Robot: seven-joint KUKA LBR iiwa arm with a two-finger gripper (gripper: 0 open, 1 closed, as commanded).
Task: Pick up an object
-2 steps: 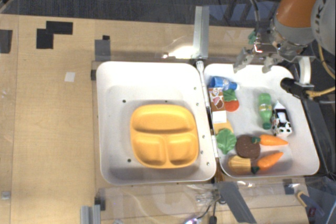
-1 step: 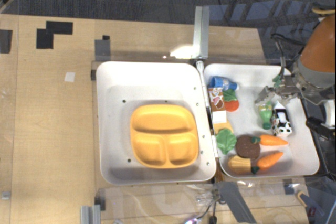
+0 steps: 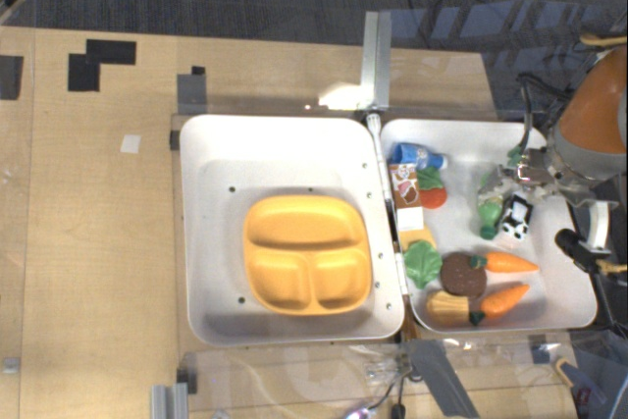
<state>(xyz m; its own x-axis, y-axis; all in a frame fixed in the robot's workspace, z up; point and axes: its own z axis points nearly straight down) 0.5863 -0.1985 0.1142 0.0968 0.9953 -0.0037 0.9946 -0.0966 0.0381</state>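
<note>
The right bin (image 3: 559, 309) holds several toy foods: a blue bottle (image 3: 416, 156), a red tomato (image 3: 433, 196), a green leafy piece (image 3: 422, 262), a brown round piece (image 3: 462, 276), two carrots (image 3: 510, 262) and a corn cob (image 3: 446, 309). A green vegetable (image 3: 489, 214) and a small black-and-white toy (image 3: 513, 217) lie near the bin's right side. My gripper (image 3: 525, 174) hangs just above these two, at the end of the grey arm with its orange band (image 3: 599, 111).
The left bin (image 3: 211, 211) holds a yellow divided tray (image 3: 307, 251). A metal post (image 3: 377, 59) stands behind the wall between the two bins. Cables run along the arm at the right edge.
</note>
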